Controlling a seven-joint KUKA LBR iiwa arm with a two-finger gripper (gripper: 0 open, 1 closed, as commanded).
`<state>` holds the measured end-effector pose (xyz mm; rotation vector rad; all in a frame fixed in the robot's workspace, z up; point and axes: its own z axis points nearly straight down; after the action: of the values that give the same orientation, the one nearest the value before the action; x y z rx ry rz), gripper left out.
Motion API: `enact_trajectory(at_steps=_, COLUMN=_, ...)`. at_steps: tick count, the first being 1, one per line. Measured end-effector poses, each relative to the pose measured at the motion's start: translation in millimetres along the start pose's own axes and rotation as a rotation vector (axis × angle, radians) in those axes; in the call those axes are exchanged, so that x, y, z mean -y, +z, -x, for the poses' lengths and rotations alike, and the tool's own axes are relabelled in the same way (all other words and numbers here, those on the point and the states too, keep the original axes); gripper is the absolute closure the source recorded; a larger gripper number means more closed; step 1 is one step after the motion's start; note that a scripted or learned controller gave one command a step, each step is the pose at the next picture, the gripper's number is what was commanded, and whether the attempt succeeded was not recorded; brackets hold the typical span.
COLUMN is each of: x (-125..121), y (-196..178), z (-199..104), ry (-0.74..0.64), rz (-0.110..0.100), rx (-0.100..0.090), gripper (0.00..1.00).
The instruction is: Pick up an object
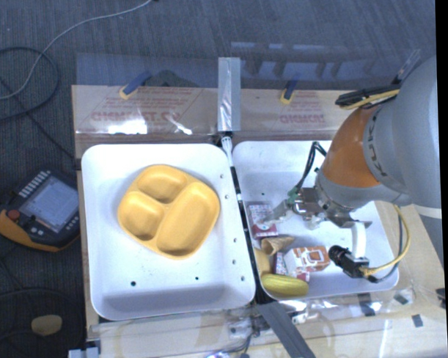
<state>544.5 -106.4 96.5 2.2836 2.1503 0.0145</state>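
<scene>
Pendant (42,210), orange-edged with a grey screen, lies on the dark floor left of the left bin (101,237). That bin holds one yellow tray (168,209) with three hollows, sitting a little above its middle. A clear divider strip (229,94) stands above the seam where the left bin meets the right bin (271,157). Just right of that seam lie a small red-and-white packet (261,217), a tan cone-shaped piece (276,244) below it, and a banana (284,285) at the bottom edge. A red-and-white carton (307,260) lies just right of the cone and touches the banana's upper side. The gripper (307,202) hangs over the middle of the right bin, up and right of the packet and above the carton, not touching either as far as I can see. Whether it is spread or closed I cannot tell; nothing shows held in it. The grey arm (406,146) with its orange band covers the right bin's right side.
</scene>
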Motion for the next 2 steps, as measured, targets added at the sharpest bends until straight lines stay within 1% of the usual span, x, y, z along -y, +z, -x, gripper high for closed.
enact_trajectory(at_steps=1, x=0, y=0, z=0, ry=0.000, rz=0.001, rx=0.000, gripper=0.00)
enact_trajectory(at_steps=2, x=26, y=1, z=-8, ry=0.135, rz=0.025, rx=0.006, gripper=0.00)
